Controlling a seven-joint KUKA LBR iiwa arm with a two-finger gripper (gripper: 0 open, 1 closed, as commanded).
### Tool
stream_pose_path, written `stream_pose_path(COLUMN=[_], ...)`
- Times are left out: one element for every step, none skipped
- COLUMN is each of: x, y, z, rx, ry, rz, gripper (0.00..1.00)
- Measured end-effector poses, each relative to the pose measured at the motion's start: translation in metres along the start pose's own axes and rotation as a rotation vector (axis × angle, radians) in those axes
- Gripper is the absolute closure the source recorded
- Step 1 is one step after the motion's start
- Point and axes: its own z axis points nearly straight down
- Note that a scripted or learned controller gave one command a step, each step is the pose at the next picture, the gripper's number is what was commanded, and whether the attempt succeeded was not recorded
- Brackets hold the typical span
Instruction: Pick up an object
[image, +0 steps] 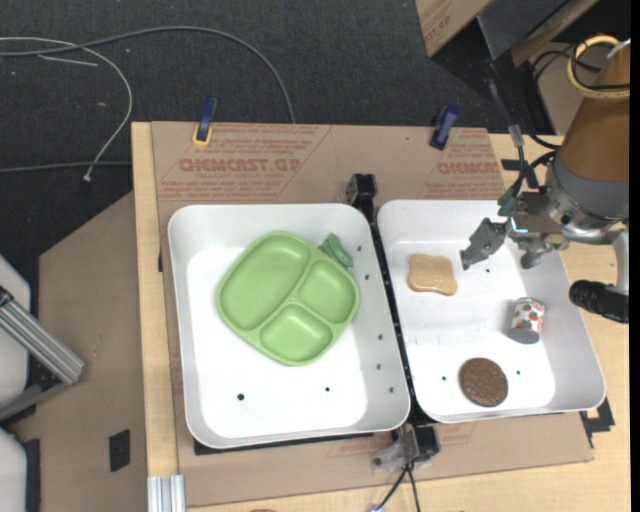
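In the right bin (570, 385) lie a tan slice of bread (432, 274), a small white cup with red and green marks (527, 319) on its side, and a round brown cookie (484, 381). My gripper (500, 256) hangs over the bin's upper part, to the right of the bread and above the cup. It is open, with one dark finger (481, 243) angled toward the bread and nothing between the two. The left bin (200, 330) holds a green divided plate (288, 297) with a small green piece (337, 250) at its upper right edge.
The grey arm with its orange band (598, 140) comes in from the upper right. Blue clamps (206, 121) (445, 126) pin the cardboard sheet at the back. A black clip (361, 188) sits between the bins' far corners. Cables cross the dark floor behind.
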Motion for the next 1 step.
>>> stream_pose_path(x=[0.0], y=[0.0013], z=[-0.003], rx=[-0.006], ry=[-0.001], rz=[-0.001], gripper=[0.0])
